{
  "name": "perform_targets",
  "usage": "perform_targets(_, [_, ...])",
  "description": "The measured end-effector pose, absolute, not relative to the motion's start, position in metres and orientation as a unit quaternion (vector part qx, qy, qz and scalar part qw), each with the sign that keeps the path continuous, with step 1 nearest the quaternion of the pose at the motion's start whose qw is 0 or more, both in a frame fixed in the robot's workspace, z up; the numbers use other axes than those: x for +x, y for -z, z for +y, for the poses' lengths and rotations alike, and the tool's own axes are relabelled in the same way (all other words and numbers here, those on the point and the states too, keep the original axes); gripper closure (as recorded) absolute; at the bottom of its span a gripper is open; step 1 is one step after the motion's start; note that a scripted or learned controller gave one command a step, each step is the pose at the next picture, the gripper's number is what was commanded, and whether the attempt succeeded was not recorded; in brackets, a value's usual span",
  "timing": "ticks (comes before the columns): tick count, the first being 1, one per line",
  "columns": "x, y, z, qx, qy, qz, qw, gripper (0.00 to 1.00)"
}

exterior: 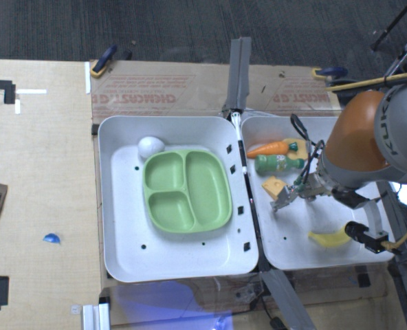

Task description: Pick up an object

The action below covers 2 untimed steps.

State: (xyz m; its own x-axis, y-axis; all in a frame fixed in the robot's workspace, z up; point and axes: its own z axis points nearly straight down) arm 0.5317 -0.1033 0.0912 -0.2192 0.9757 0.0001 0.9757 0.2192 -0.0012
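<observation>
My tool (283, 199) hangs low in the right bin (286, 249), its tip just beside the yellow cheese wedge (273, 186); I cannot tell how it is set from this angle. Nearest the front of that bin lies a banana (329, 238), apart from my tool and partly beside the black fitting on my arm. Behind the wedge sits a green bottle (279, 162) on its side, and touching it on the far side an orange carrot (267, 148). My wrist, with its orange band (355, 139), overhangs the right part of this bin.

In the left bin (121, 246) a green divided plate (188, 189) lies flat, with a white ball (150, 145) just past its far left corner. Beyond both bins runs a strip of cardboard (159, 88) on the table (38, 184).
</observation>
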Motion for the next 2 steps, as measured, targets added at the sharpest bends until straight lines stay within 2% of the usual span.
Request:
perform_targets(1, [0.5947, -0.092, -0.0992, -0.575, 0.0, -0.818, -0.001, 0.0])
perform_targets(2, [0.595, -0.1013, -0.101, -0.577, 0.0, -0.817, -0.001, 1.0])
